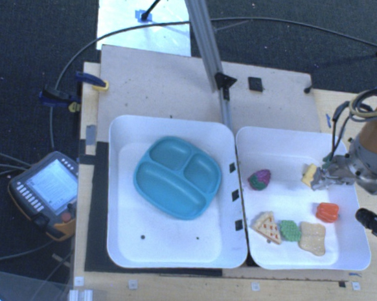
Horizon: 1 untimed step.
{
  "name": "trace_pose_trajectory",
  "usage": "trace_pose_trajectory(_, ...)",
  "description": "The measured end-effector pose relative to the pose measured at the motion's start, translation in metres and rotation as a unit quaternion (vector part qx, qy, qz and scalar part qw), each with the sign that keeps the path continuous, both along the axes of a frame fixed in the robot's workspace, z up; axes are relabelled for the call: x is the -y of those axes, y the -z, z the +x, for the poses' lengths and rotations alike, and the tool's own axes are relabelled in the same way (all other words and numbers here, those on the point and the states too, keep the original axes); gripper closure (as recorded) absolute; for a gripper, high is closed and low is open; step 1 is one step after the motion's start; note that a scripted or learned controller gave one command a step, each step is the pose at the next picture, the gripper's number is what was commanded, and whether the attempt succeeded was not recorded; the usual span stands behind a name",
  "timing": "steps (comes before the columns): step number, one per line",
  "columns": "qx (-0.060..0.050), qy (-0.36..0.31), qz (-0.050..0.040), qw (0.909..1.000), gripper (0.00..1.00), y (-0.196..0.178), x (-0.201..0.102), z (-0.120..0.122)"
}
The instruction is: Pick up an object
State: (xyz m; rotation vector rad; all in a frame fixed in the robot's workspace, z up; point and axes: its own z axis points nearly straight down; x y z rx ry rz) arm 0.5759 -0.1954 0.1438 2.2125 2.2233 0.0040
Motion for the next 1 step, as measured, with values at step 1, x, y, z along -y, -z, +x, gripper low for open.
trace_pose_trajectory(1, 0.001, 0.000, -0.0006, 1.0000, 1.00, -0.0563, 0.0086, 0.0080)
